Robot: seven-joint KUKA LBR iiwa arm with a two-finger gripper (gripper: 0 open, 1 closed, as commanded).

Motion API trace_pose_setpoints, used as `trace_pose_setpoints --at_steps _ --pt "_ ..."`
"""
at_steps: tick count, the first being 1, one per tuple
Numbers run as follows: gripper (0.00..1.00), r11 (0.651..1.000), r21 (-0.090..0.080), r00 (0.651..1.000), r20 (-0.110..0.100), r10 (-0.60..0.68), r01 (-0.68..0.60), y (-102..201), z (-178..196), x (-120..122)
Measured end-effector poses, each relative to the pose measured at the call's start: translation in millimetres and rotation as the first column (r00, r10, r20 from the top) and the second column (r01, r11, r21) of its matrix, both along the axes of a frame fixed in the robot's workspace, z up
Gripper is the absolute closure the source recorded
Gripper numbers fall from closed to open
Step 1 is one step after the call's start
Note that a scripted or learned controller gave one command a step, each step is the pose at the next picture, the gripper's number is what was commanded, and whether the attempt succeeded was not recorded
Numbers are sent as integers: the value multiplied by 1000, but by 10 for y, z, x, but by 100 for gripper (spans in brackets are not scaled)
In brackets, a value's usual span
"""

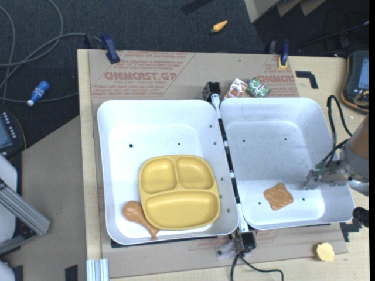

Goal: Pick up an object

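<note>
White plastic bins sit side by side: the left bin holds a yellow three-compartment plastic tray with a tan drumstick-shaped toy against its lower-left edge. The right bin holds a small flat brown toast-like piece, lower centre. Judged light, thin and fairly stiff; best pinched across its edges. The grey two-finger claw hovers just right of it, apart, gripping nothing; its opening cannot be determined.

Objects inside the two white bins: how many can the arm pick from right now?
3. A yellow divided plate and a tan drumstick in the left bin; a brown cookie in the right bin.
</note>
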State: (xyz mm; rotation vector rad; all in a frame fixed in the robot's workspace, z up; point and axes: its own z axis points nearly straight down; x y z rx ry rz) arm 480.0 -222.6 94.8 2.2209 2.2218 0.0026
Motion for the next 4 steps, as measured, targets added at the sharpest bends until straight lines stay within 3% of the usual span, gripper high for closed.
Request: trace_pose_setpoints --at_steps 1,2,3,4 --pt "100 1000 -2 1000 9 8 -8 721 1003 18" --pt "0 1000 -1 1000 0 0 0 679 945 -5" --pt "0 1000 0 1000 -4 1 -1 975 -152 -14" --pt "0 1000 -8 1000 9 -2 2 332 505 515"
